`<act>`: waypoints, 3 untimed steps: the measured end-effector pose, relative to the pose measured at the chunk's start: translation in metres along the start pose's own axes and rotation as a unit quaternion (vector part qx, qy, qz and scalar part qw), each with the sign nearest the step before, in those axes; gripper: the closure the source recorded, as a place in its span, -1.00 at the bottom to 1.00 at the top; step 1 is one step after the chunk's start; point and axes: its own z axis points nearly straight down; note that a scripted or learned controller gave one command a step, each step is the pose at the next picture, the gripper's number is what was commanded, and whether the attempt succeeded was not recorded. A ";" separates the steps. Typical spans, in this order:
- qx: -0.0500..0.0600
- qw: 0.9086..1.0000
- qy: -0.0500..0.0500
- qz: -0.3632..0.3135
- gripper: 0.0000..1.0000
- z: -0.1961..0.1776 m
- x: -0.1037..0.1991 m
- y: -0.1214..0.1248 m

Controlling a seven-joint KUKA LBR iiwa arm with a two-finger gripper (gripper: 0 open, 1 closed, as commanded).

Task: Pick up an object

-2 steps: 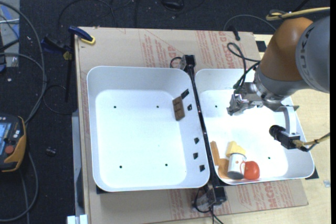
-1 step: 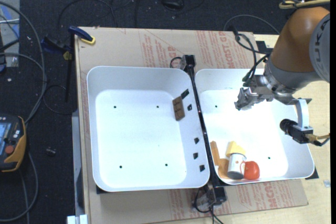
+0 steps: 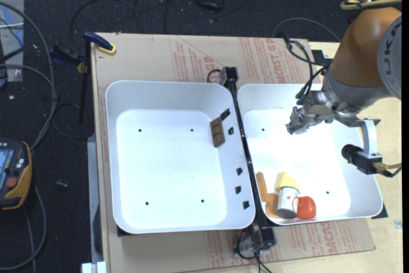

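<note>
Objects to pick: a small cluster lies in the near corner of the right bin [image 3: 364, 137], below my jaws [image 3: 299, 121] and a little left of them, well apart from them.
Red ball [image 3: 307, 206]: round, smooth, probably light; I judge it would roll or slip out of a pinch unless I close across its widest part.
Cylinder [image 3: 289, 200]: a small can-like thing, white with a yellow top and a reddish patch, touching the red ball on its left. It looks stiff and light; I would close across its straight sides, though I cannot tell whether it stands or leans.
Orange stick [image 3: 262, 187]: thin and stiff-looking, lying along the bin's left wall beside the cylinder. So close to the wall, it looks hard for me to reach on both sides.
Crowding: the three pieces touch or nearly touch, so I judge that closing on one could nudge the others.
Jaws: mine hang over the upper-left part of the right bin with nothing visible between them; I cannot tell whether they are open or closed, since the view is too small and dark there.
Arm: my grey arm with its orange band [image 3: 370, 41] comes in from above and to the right of the jaws.
Left bin [image 3: 121, 137]: to the left of the jaws, with a small brown block [image 3: 218, 133] near its right wall.
Bench [image 3: 160, 54]: a tan board under both bins.
</note>
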 end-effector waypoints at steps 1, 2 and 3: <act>-0.001 1.000 0.001 -0.002 1.00 -0.014 0.052 -0.009; 0.000 1.000 0.001 -0.002 1.00 -0.025 0.100 -0.017; 0.000 1.000 0.001 -0.003 1.00 -0.035 0.153 -0.028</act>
